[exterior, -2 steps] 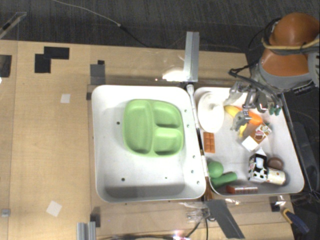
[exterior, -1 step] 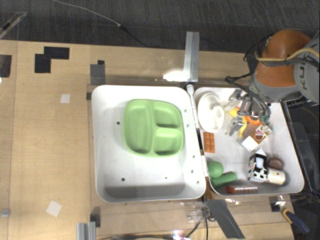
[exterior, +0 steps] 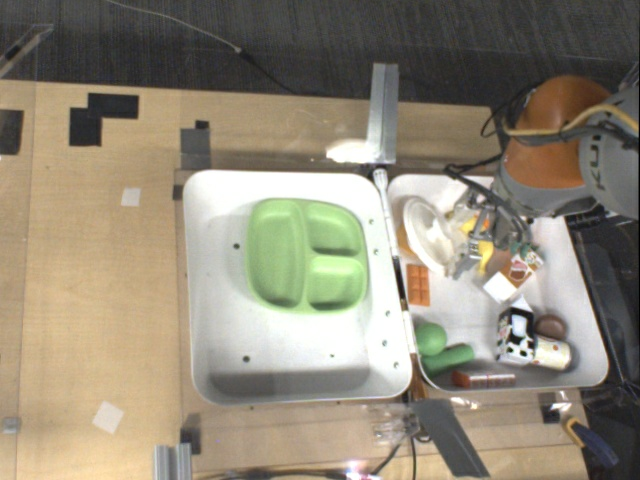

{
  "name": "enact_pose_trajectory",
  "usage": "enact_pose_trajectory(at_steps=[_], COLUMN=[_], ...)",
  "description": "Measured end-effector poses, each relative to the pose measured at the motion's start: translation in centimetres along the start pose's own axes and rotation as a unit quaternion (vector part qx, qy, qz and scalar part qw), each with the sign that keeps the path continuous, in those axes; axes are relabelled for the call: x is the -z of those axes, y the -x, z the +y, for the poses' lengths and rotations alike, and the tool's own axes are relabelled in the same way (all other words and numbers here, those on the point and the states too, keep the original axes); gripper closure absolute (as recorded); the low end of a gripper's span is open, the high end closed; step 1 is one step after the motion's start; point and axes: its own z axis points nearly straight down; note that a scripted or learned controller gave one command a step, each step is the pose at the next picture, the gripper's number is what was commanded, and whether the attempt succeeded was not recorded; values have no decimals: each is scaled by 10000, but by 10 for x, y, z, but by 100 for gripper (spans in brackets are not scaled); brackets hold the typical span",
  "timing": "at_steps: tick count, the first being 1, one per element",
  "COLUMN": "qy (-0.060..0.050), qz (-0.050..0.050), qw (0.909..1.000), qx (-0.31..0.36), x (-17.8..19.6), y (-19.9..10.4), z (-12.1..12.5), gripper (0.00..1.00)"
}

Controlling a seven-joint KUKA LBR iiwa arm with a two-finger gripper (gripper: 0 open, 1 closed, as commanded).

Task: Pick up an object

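Arm [exterior: 560, 148] enters frame at 3 o'clock. Wrist section: rounded orange band, glossy, on top; light grey rounded housing directly below it at 6 o'clock. More grey casing at 3 o'clock of the band, cut by frame edge, with a dark marking on it, unreadable. Thin black cables loop along the band's 9 o'clock side and trail down toward the tool end. Gripper [exterior: 470, 248] hangs off the grey housing at 7 o'clock: small, dark metal frame, thin grey finger-like parts, wires bunched around it. Detail is too fine to resolve screws or labels. No other markings legible.
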Motion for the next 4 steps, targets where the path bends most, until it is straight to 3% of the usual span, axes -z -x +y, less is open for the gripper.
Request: enact_pose_trajectory(at_steps=[1, 2, 3, 4], qy=[27, 14, 0, -4], qz=[-64, -118, -142, -91], qw=[9998, 9950, 9931, 9873], qx=[-207, -991, -1166, -1588], x=[-4, -4, -4, -5], y=[0, -31, -46, -19], z=[-7, -46, -40, 6], gripper=[0, 0, 0, 0])
